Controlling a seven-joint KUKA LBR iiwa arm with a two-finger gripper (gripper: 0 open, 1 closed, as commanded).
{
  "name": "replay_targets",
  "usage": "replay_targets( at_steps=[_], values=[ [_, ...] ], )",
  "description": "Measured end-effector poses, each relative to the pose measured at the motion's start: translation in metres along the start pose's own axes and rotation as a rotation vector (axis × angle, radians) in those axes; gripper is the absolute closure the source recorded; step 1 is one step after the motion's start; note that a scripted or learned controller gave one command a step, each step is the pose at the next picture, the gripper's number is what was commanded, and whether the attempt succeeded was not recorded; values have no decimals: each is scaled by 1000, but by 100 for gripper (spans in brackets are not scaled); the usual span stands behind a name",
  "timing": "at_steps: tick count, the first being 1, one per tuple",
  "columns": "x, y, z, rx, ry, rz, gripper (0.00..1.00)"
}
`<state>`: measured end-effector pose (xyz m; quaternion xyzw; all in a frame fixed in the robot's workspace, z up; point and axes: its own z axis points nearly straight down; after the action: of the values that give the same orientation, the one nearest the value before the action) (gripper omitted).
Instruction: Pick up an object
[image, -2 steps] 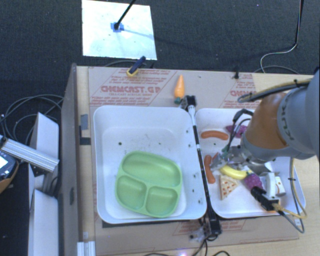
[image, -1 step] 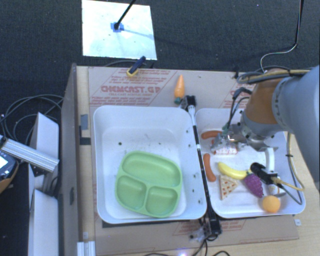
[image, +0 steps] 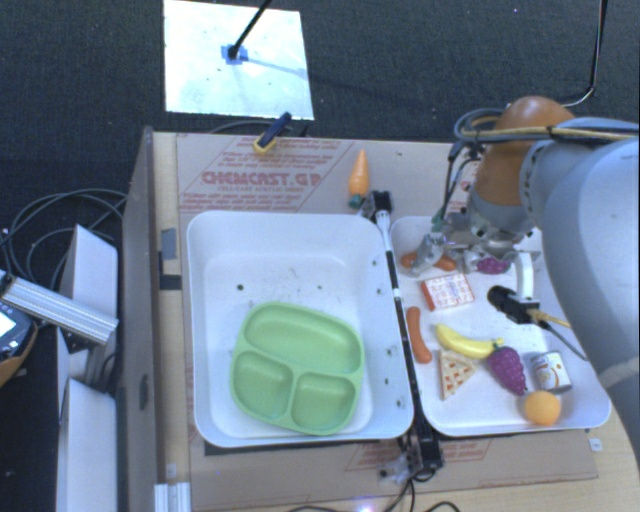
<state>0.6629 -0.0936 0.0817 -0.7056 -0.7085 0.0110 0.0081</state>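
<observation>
Jaws' state we cannot tell; we see the gripper (image: 440, 250) low in the right bin (image: 590, 405), beside an orange piece (image: 444, 264). Banana (image: 466, 343), grapes (image: 507, 368) and pizza slice (image: 455, 373) lie near.

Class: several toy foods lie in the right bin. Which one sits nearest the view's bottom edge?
The orange ball, round and plain orange, near the right bin's lower corner. The purple grapes, pizza slice and banana all lie higher up.
</observation>
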Motion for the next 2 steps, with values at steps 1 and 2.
replay_targets(
  at_steps=[1, 2],
  values=[
    [1, 3, -12, -16, -2, -2, 100],
    [1, 3, -12, -16, -2, -3, 0]
  ],
)
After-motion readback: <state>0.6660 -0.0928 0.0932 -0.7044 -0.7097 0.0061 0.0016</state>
